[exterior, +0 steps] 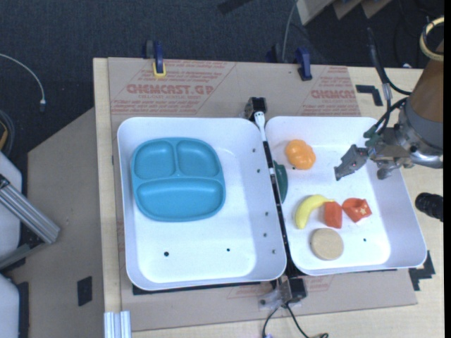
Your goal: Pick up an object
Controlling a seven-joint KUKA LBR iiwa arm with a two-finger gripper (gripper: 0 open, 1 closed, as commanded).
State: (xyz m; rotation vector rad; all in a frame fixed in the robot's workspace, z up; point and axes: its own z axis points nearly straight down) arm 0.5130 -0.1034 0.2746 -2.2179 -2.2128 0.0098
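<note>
1. My gripper (350, 165) is hanging over the right bin (394, 255), upper-right part; can't tell if it's apart or together, w/ nothing visibly held.
2. An orange (300, 153) is sitting left of it, well apart.
3. A banana (307, 209) is lying below the orange, just beside two red pieces (333, 214) (357, 208).
4. A tan round cookie (327, 244) is resting under those.
5. The left bin (204, 263) is holding a blue divided plate (179, 179).
</note>
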